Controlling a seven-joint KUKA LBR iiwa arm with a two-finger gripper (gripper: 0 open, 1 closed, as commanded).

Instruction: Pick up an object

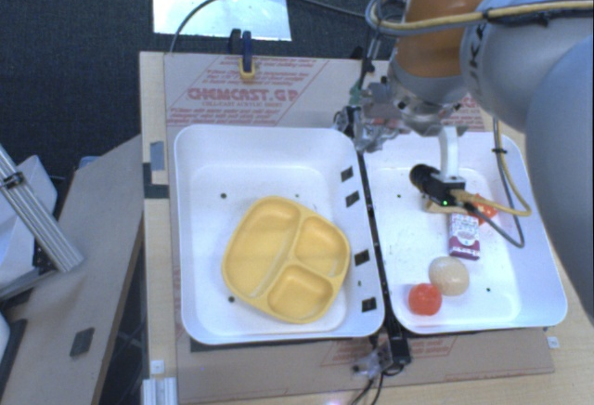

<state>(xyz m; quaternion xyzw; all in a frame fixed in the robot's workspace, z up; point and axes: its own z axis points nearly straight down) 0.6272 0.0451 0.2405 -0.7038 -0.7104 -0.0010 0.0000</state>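
In the right bin [529, 301] lie a small red and white packet [464, 236], a pale beige egg-shaped thing [449, 276] and a small orange-red ball [425, 299], close together at the near side. My gripper [369, 129] hangs over the far end of the divide between the two bins, well behind those three things. A yellow divided tray [288, 257] rests flat in the left bin [200, 208].
The grey arm with its orange band [455, 4] fills the upper right and overhangs the far part of the right bin. A cardboard sheet [251, 92] with a yellow and blue clamp [246, 55] lies behind the bins.
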